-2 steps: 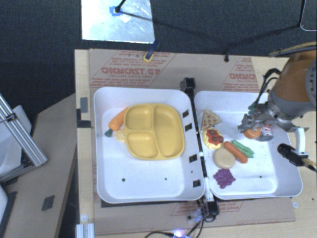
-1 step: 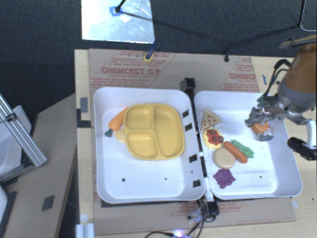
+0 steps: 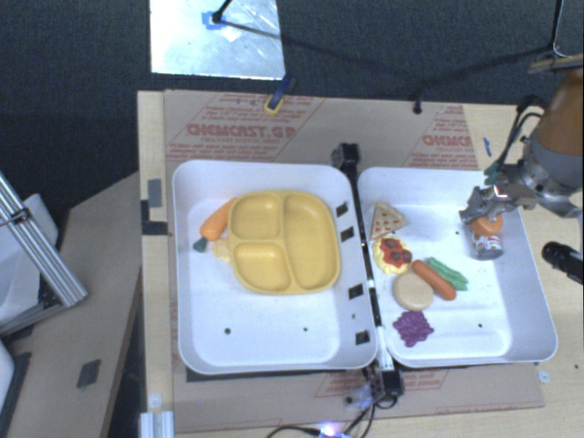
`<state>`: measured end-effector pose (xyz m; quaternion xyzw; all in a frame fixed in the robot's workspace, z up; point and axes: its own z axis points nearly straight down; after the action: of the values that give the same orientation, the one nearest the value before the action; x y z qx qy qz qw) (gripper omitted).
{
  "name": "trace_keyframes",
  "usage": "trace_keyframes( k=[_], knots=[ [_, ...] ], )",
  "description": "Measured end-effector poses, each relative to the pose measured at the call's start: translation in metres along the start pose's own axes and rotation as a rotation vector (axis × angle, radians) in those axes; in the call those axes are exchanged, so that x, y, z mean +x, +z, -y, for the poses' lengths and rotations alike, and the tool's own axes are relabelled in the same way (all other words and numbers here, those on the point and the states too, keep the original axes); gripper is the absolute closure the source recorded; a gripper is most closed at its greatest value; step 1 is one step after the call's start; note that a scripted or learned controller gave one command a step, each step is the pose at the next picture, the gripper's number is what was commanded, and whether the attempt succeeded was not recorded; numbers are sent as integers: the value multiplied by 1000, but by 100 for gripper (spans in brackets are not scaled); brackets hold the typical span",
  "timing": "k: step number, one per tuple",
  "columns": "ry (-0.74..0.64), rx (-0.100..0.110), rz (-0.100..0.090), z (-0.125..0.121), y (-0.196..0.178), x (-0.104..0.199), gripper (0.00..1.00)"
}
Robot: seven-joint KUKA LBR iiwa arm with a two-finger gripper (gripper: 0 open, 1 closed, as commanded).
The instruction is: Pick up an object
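Right bin (image 3: 525, 331): arm reaches from right, jaws (image 3: 485, 215) over can (image 3: 488, 242); opening unclear.

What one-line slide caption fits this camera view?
Gripper poised over a small can in the right bin; yellow divided plate in the left bin.

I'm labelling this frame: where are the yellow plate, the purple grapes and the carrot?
yellow plate (image 3: 315, 245): camera view, bare right compartment.
purple grapes (image 3: 413, 328): camera view, middle of the bunch.
carrot (image 3: 216, 220): camera view, orange body beside the plate.
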<state>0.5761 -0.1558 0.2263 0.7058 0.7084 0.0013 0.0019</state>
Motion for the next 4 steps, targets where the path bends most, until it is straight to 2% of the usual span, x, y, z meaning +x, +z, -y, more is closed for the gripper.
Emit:
trace_keyframes(
  k=[1,2,3,4],
  knots=[
    [-4,6,-3,28,10,47,100],
    [-5,4,-3,57,-3,95,100],
    [-4,5,-2,72,8,130,100],
    [-2,2,-1,67,-5,130,100]
  ],
)
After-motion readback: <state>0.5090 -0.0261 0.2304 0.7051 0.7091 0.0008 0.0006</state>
